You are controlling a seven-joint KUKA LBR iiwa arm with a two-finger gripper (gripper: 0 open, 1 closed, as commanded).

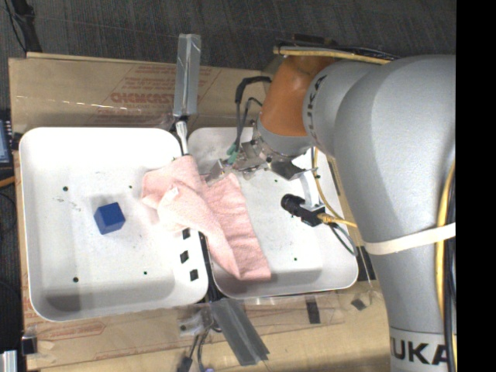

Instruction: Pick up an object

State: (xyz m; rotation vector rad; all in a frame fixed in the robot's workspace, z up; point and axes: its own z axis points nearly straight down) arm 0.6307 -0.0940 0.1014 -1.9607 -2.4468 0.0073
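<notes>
The big grey arm (387,177) is the closest thing to the camera; it comes in from the right and covers much of the right bin (310,273). Above its wrist is one orange band (288,103). The tool (232,161) is low at the far left part of the right bin, just at the upper end of the pink cloth (213,215). It seems to touch the cloth there, but I cannot tell how far open it is, or if it has hold of anything. There is one pink cloth. It lies crumpled over the wall between the two bins, with its long axis running diagonally, from the far end near the tool down toward the near edge of the right bin. One part of it spreads left into the left bin (46,208). There is also one blue cube (109,217), and it sits alone on the floor of the left bin, well apart from the cloth and from the tool. The two white bins stand side by side on the bench (93,91), which is covered with brown cardboard. A small black part (298,208) with a cable hangs over the right bin, near the arm.
</notes>
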